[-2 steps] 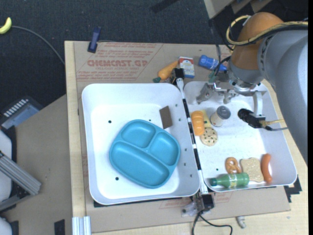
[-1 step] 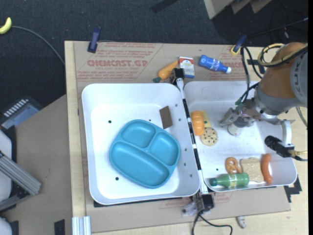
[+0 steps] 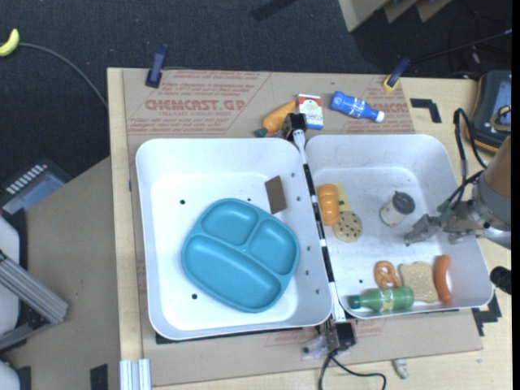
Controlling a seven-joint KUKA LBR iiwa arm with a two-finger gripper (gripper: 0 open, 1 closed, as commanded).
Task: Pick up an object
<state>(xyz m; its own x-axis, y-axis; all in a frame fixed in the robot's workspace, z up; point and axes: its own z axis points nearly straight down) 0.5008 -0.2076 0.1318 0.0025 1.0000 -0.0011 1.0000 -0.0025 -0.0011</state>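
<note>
Can [image 3: 398,208] upright, right bin [image 3: 382,149] | hand [image 3: 422,231] low beside it | grip state unclear

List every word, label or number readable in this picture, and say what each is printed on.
"CHEMCAST G.P": red print on the brown board under the bins, at its far edge.
A fainter line of red print above it: too small to read.
Blue bottle label: blurred, unreadable.
Small red-and-white carton: print too small to read.
</note>
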